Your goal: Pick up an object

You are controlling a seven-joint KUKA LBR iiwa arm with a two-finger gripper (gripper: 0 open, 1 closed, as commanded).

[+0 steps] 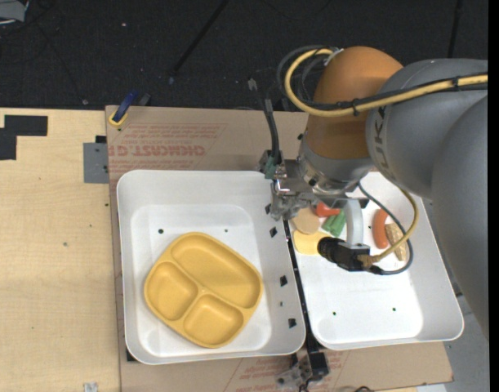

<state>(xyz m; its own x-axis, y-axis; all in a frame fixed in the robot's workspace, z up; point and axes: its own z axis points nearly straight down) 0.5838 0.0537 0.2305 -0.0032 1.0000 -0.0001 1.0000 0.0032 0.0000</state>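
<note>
My gripper (318,212) hangs low over the back left part of the right bin (396,317), mostly hidden under the orange wrist band and grey arm. Small toy foods crowd around it: a yellow piece (306,244) just in front, a red-orange piece (325,211) and a green piece (337,224) right beside it. An orange-red sausage shape (380,229) and a brown piece (401,250) lie a little to the right. Whether anything is held I cannot tell.
The left bin (139,211) holds a yellow divided plate (202,288). A black connector with a yellow cable (347,256) hangs from the wrist above the right bin's middle. The arm covers the right bin's back half. Brown cardboard lies under both bins.
</note>
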